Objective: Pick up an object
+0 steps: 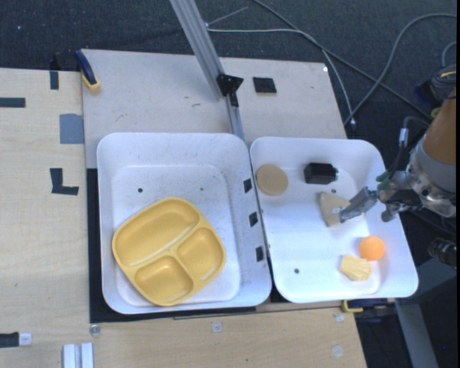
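Gripper [358,205] low in the right bin [291,240], by its right wall, at the beige wedge [330,208].

I see 1 finger lying on the wedge; open or closed, I cannot tell. Toward the bin's near right corner sit the orange ball [372,248] and pale yellow piece [356,267]. The tan disc [272,180] and black block [320,173] lie toward its far edge. The left bin [115,156] carries a yellow divided plate [169,250].
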